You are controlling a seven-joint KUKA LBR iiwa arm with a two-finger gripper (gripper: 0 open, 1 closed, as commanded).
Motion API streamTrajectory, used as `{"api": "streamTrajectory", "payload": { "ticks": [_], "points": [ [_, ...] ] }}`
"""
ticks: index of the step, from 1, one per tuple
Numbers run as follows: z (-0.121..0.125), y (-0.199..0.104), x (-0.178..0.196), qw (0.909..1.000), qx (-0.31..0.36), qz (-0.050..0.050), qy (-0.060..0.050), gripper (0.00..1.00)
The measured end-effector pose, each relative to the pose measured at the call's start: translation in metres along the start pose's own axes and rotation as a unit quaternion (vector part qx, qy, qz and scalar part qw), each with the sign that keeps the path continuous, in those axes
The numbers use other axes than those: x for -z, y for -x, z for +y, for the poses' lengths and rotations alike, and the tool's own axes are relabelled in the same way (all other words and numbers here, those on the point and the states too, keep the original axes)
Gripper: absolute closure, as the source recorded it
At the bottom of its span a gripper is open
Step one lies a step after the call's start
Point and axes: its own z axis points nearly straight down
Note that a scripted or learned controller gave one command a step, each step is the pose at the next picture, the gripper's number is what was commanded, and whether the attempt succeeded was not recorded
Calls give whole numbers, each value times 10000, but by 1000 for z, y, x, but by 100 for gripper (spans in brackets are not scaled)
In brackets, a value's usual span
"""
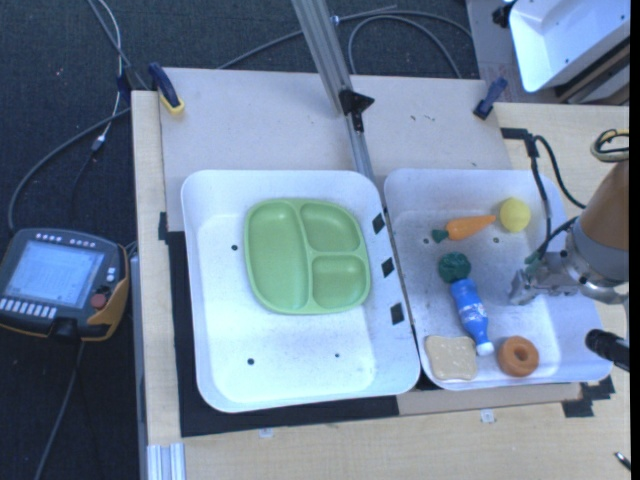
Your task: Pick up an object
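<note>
grey two-finger claw (528, 280), grip state unclear and holding nothing visible, hangs low in the right white bin (570, 363); nearest, to its left, lies a blue plastic bottle (469, 313), long axis pointing down-right.

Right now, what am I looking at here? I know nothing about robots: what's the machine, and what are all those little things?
One camera looks down at a slant on a bench. The grey robot arm with an orange band reaches in from the right; its two-finger gripper hangs over the right white bin, gripping nothing. That bin has toy food: orange carrot, yellow lemon, dark green lump, blue bottle, slice of bread, brown doughnut. The left white bin holds a green divided plate.
</note>
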Motion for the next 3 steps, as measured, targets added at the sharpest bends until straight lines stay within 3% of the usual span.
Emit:
{"api": "streamTrajectory", "payload": {
  "ticks": [2,3],
  "points": [
    [1,5,110,10000,8,6,-6,100],
    [14,-46,103,10000,34,34,-34,100]
  ]
}}
